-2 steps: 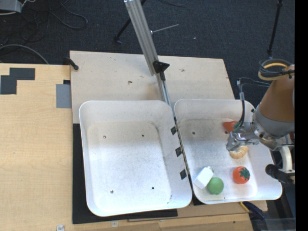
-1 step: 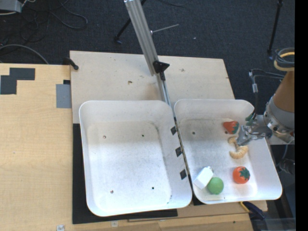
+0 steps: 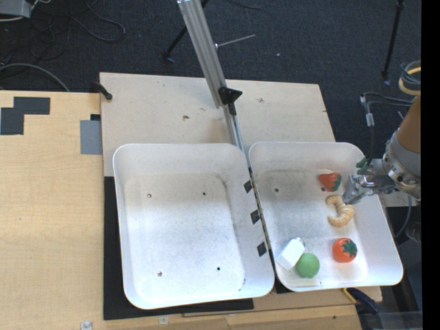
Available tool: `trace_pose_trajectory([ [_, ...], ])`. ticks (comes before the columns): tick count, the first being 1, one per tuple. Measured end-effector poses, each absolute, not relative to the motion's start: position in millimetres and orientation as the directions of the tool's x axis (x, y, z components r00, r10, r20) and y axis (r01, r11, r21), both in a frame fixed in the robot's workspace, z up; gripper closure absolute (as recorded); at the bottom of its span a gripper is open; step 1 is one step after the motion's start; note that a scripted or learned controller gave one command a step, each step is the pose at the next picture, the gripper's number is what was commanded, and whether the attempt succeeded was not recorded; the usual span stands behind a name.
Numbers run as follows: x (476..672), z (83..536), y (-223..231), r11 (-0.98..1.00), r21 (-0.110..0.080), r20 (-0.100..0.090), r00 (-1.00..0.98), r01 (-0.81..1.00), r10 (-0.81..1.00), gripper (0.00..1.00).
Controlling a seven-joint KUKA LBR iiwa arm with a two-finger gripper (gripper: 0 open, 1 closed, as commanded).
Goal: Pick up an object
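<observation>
Tan curled object lies in right bin; pincer hovers just above it, finger state indiscernible.

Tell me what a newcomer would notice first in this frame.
The bright items in the right bin stand out: a red strawberry-like piece near the top, a tan curled piece below it, a red tomato-like ball lower right, and a green ball touching a white block. The claw reaches in from the right, just above the tan piece. The left bin looks bare.
</observation>
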State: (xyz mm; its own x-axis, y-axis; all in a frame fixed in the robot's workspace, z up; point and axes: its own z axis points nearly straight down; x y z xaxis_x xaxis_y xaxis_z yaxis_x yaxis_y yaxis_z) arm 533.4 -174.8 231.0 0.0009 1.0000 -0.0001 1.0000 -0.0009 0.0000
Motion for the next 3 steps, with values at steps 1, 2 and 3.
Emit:
trace_pose_trajectory([
  [1, 519.4, 230.4, -113.9, 0.005, -0.004, 0.003, -0.005, 1.0, 1.0, 1.0],
  [2, 511.5, 239.3, -57.1, 0.006, -0.004, 0.004, -0.006, 1.0, 1.0, 1.0],
  [3, 505.2, 242.7, -12.4, 0.004, -0.005, 0.003, -0.004, 1.0, 1.0, 1.0],
])
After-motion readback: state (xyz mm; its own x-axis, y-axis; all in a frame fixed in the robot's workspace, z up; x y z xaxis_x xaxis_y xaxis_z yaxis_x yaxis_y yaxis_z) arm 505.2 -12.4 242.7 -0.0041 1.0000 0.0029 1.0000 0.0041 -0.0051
